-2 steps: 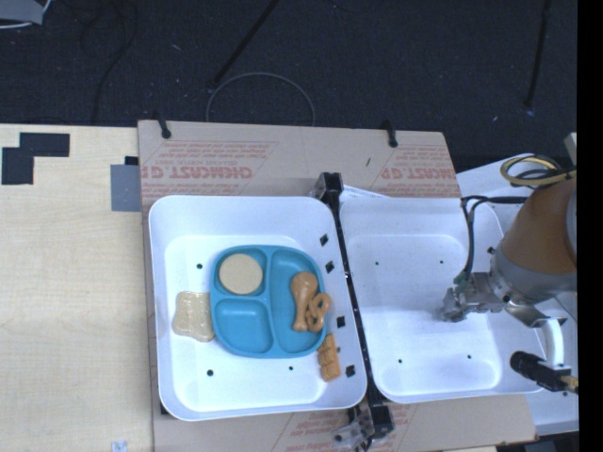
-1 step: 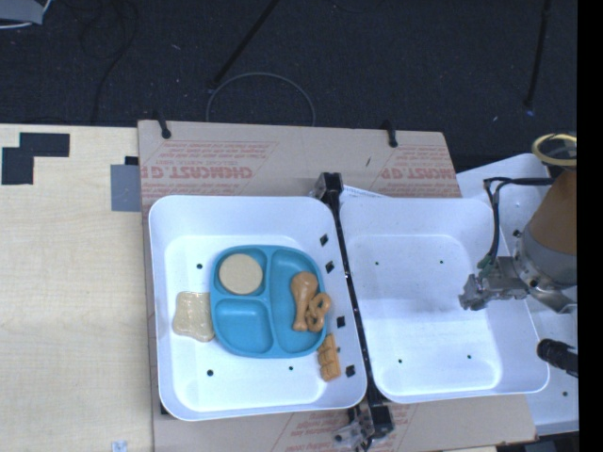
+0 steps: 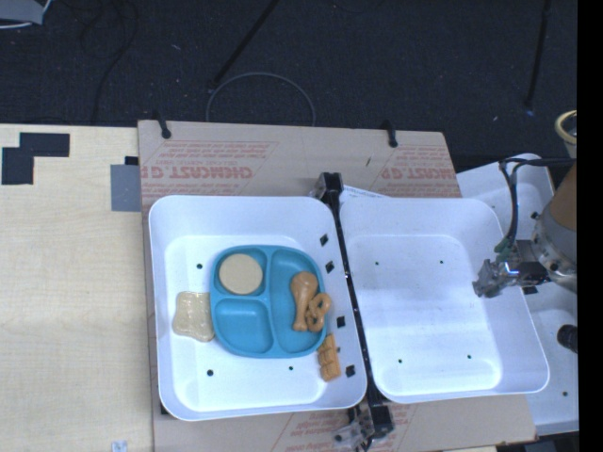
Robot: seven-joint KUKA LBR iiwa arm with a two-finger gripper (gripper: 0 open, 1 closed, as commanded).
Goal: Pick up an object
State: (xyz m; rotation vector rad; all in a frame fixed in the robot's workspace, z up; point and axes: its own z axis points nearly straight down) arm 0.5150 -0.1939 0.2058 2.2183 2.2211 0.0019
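We see the food crowded in the left bin (image 3: 179, 252): a cracker (image 3: 193, 315) touching the blue plate (image 3: 247, 330), a pretzel (image 3: 309, 301) inside. The gripper (image 3: 494, 279), far right, could easily nudge the plate instead.

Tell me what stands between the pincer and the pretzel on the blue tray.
The pincer hangs over the right bin's right side. The pretzel lies on the blue tray in the left bin. Between them lie the right bin's bare floor and the two bins' adjoining walls with their black clips; nothing taller visibly blocks a raised approach.
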